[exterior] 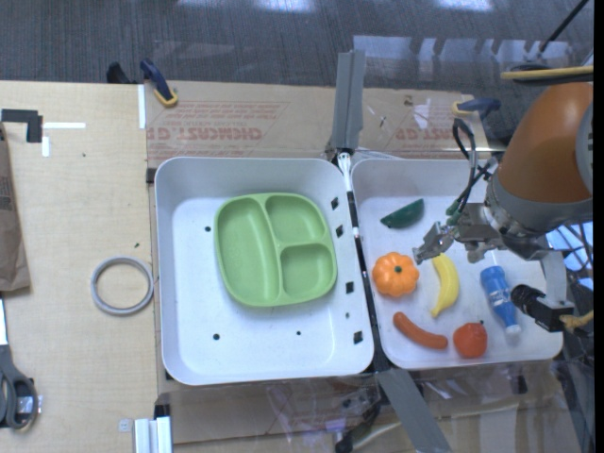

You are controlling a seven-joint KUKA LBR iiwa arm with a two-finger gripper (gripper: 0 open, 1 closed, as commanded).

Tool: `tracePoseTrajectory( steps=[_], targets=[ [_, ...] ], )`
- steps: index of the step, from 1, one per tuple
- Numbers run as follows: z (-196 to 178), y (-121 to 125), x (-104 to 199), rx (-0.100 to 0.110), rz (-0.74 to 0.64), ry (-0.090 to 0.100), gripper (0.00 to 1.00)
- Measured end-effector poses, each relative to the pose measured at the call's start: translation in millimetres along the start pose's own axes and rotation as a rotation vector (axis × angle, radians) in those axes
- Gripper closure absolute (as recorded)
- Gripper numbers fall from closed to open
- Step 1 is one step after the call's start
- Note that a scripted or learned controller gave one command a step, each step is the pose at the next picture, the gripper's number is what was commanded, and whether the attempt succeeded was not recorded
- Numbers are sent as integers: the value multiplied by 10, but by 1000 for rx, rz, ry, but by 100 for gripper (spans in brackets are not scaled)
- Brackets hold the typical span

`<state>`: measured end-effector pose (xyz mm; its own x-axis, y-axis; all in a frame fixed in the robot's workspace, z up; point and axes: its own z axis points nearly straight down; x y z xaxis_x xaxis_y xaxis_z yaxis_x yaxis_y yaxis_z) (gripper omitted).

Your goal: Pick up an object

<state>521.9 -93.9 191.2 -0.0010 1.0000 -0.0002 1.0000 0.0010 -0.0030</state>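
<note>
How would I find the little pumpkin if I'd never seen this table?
Look in the right bin, the one full of toy food. Along its left side, beside the yellow banana, sits the pumpkin. It is the round orange one with a green stem.

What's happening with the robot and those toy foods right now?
Pincer open, holding nothing, low over the right bin. Banana and pumpkin lie just below it, untouched. Nothing blocking the way.
</note>
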Motion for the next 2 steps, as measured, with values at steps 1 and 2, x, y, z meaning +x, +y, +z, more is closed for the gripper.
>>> tracePoseTrajectory(
  steps=[1, 2],
  targets=[
    [1010, -193, -491, 3, 533, 2, 0],
    [1005, 398, -602, 2, 885, -1, 0]
  ],
)
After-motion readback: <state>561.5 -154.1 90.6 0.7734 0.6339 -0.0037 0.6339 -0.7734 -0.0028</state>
